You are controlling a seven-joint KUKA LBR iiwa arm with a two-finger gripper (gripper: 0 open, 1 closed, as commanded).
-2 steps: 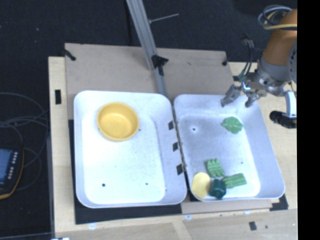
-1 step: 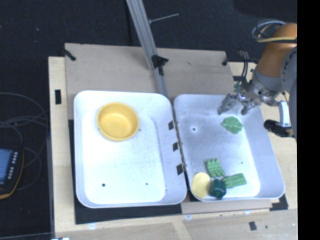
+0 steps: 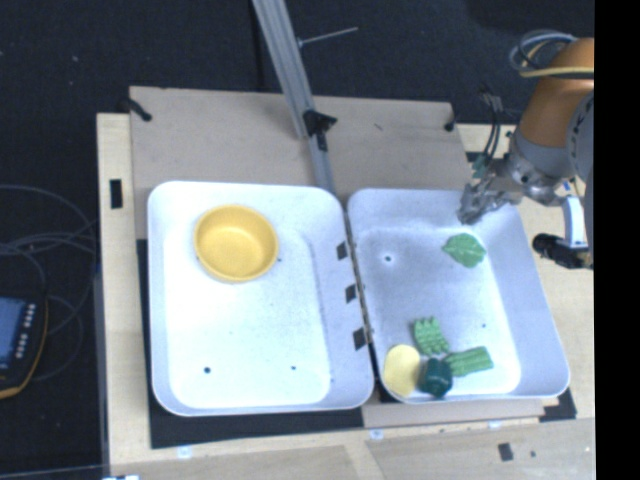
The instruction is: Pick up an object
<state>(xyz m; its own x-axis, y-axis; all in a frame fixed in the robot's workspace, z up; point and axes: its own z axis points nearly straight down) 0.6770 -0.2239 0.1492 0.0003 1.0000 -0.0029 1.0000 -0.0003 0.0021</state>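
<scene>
Overhead, slanted look at a bench (image 3: 120, 268) carrying two shallow white bins side by side.

Left bin (image 3: 250, 368): one yellow bowl (image 3: 236, 243) in its far left part, sitting upright with the hollow facing up. Small dark dots mark the bin floor near the front.

Right bin (image 3: 500, 298): a light green lump (image 3: 465, 249) lies alone toward the far right of the floor. A cluster sits at the near edge: a green ridged piece (image 3: 430, 335), a green block (image 3: 470, 360) to its right, a dark teal piece (image 3: 436, 378) just in front, and a pale yellow round thing (image 3: 402, 368) at the left of the group. The teal piece touches the yellow one and the block; the ridged piece is just beside them.

Arm (image 3: 555, 98): comes in from the right, orange band showing above the grey wrist. Gripper (image 3: 472, 210) is over the far right corner of the right bin, pointing down. It sits just beyond the light green lump, close to it, but the lump is not between the fingers. Finger spread: cannot tell, the tip reads as one dark grey mass.

A slanted metal bar (image 3: 285, 53) runs from the far edge down to the gap between the bins. A dark handheld unit (image 3: 18, 343) with cables lies off the bench at the left.
</scene>
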